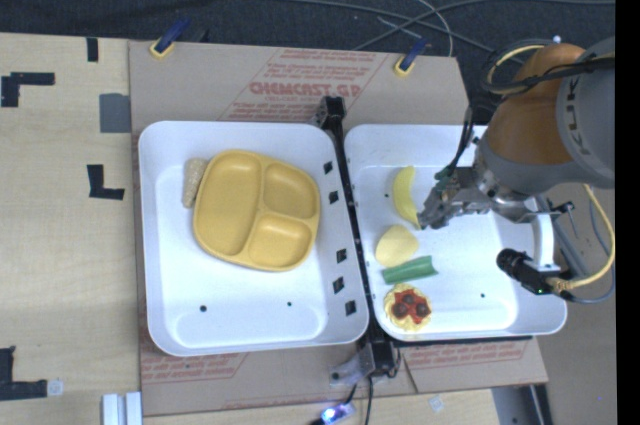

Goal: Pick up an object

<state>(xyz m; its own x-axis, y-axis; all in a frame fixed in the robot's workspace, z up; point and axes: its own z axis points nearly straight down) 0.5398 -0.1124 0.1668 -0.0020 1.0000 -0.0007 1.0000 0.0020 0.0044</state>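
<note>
Yellow, curved and smooth, a plastic banana-like wedge (403, 195) lies in the right white bin (500, 313), with the grey claw (432, 213) just beside it; whether it is spread I cannot tell.

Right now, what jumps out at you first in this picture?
The big yellow divided plate in the left bin grabs the eye first. In the right bin, the gripper hovers beside a yellow banana-like piece, with a small pizza toy near the front edge.
</note>
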